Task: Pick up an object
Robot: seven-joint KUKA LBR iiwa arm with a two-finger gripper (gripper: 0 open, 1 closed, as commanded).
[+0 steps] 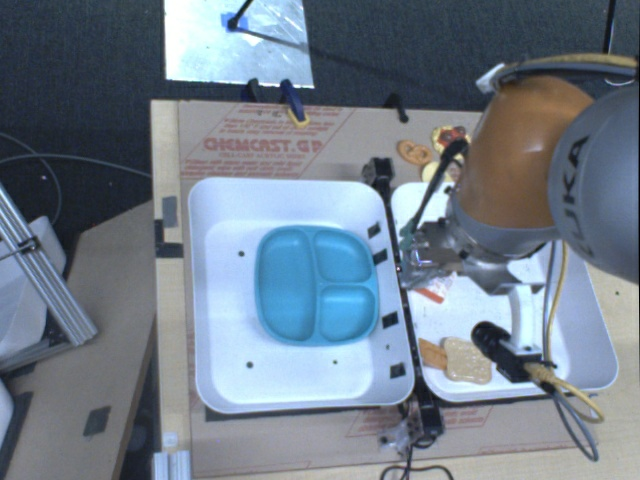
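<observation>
— Blue plastic divided plate [318, 284], three compartments: just one, in the left white bin [215, 268]?
— Yes. Right white bin [600, 353] holds one toast-shaped piece [466, 360], one small orange-red bit [429, 293]. Gripper [425, 253] above them; grip state, can't tell

My bench [300, 138] is a brown board with red print along its twelve o'clock edge; two white bins rest on it side by side; the left bin [215, 218] sits toward nine o'clock, the right bin [600, 353] toward three o'clock, their rims meeting at centre; clips [292, 103] grip the far edge.
</observation>
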